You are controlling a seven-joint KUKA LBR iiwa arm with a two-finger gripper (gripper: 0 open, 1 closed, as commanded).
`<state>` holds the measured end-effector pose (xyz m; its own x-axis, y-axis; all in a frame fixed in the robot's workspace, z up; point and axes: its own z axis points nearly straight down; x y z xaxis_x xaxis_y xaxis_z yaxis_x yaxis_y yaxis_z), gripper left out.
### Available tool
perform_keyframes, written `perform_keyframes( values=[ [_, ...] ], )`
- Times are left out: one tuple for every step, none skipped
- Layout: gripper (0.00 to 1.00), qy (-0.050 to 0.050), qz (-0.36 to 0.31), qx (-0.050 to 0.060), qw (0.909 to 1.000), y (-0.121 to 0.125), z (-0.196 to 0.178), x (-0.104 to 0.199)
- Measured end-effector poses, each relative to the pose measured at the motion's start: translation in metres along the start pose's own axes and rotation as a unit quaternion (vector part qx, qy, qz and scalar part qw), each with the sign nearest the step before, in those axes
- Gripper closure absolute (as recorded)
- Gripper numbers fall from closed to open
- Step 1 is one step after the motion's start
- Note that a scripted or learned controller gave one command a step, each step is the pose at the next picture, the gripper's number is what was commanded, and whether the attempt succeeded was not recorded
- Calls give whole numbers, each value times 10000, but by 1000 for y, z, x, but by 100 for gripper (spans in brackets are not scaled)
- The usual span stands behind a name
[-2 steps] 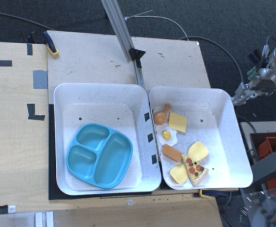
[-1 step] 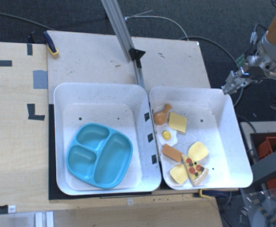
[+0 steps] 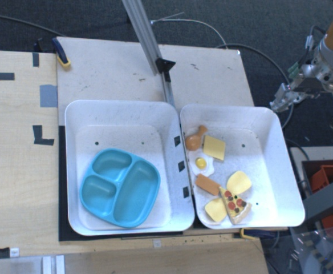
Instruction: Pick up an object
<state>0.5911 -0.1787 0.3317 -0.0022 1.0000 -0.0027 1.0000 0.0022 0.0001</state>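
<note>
Dark grey carpet floor (image 3: pixel 240 16) fills the top of frame and runs down the right side. Desk (image 3: pixel 18 153) has a light wood-grain top at left, with grey tape patches (image 3: pixel 48 95) and dark tape marks on it. A white board (image 3: pixel 109 67) lies over the desk's upper middle, scuffed with small dark specks. Silver aluminium extrusion post (image 3: pixel 139 21) slants in from top centre, ending in a black bracket (image 3: pixel 164 65). Thin cables (image 3: pixel 212 33) loop over the carpet at upper right; another cable at upper left. Blue-and-yellow clamp (image 3: pixel 61 53) sits at the board's upper-left corner. Lighting even, soft shadows.
</note>
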Motion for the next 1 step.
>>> perform_keyframes(
  values=[
    [100,-6,-3,5,10000,0,-9,0]
  ],
)
